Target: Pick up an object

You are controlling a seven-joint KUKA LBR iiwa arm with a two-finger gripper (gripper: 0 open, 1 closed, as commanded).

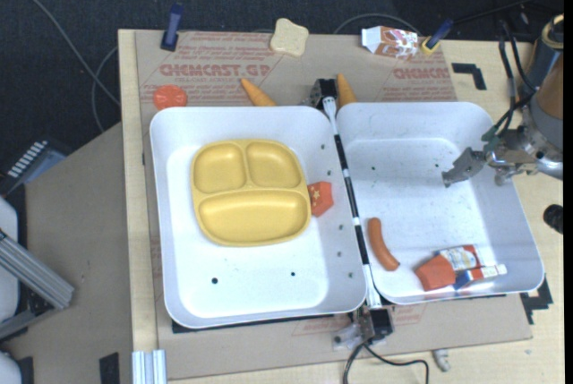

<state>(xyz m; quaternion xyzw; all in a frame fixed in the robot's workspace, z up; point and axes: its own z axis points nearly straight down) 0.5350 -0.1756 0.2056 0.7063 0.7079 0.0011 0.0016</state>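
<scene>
You've got gripper [481, 167] over right bin [421, 127], yellow divided plate [250, 192] in left bin [179, 221], sausage [383, 244] & orange-capped tube [455, 268] near right bin's front.

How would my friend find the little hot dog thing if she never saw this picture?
Look in the right white bin, along its lower left part. The orange-red sausage lies there by itself, close to the divider between the bins. It is long, thin and rounded, unlike the blocky red and white package to its right.
</scene>
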